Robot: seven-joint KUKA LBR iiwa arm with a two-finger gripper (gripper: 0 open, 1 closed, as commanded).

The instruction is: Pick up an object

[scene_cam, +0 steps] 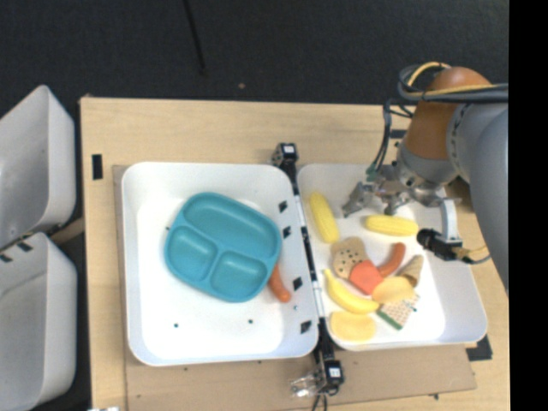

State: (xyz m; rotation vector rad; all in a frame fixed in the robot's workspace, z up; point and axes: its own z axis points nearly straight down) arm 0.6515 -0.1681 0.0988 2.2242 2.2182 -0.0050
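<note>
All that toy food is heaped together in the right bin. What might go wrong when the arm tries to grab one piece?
The pile in the right bin is tightly packed, with pieces touching and overlapping, so the gripper may knock neighbours aside or lift two at once.
The corn cob nearest it is rounded and might roll or slip away.
The yellow piece lies close to the bin's dividing wall, leaving little room to get around it.

No text, label, brand, number or sign can be read anywhere. The small black rectangular tag (97, 166) on the bench's left edge and the small black clips (285, 153) at the bins' seam may carry markings, but they are too small to tell.
</note>
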